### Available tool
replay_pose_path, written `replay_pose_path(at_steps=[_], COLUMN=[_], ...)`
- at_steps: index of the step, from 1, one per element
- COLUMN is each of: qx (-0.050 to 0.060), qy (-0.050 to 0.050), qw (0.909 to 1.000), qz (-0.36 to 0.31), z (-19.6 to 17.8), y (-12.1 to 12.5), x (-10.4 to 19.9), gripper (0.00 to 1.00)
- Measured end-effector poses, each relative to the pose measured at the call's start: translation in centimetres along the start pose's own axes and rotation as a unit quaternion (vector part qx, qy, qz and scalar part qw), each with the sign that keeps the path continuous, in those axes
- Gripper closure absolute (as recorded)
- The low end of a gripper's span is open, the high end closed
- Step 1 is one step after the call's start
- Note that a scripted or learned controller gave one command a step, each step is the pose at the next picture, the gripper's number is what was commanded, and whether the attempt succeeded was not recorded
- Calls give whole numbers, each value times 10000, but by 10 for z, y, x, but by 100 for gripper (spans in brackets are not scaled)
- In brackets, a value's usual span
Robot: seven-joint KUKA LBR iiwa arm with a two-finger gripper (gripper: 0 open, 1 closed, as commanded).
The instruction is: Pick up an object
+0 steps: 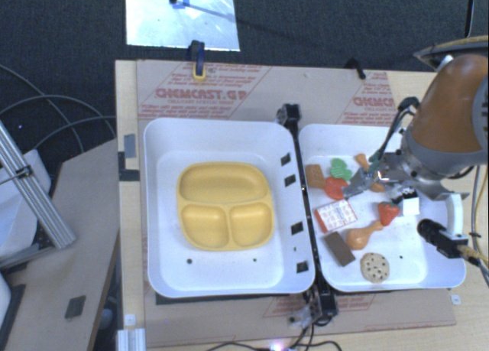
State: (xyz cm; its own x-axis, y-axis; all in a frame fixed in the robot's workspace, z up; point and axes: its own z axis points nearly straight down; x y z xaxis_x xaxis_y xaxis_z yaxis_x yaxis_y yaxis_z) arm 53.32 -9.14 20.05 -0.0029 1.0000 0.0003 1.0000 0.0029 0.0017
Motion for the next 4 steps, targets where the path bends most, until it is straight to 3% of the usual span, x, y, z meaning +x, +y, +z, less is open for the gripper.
replay_pose_path(at_steps=[1,2,4], qx=[-17,-63,-9], qy=[16,-14,0], qw=[10000,10000,10000], qz=[29,24,-4], z=[117,112,94], y=[8,-44,-46], x=[-38,-30,-21], gripper=[0,0,0])
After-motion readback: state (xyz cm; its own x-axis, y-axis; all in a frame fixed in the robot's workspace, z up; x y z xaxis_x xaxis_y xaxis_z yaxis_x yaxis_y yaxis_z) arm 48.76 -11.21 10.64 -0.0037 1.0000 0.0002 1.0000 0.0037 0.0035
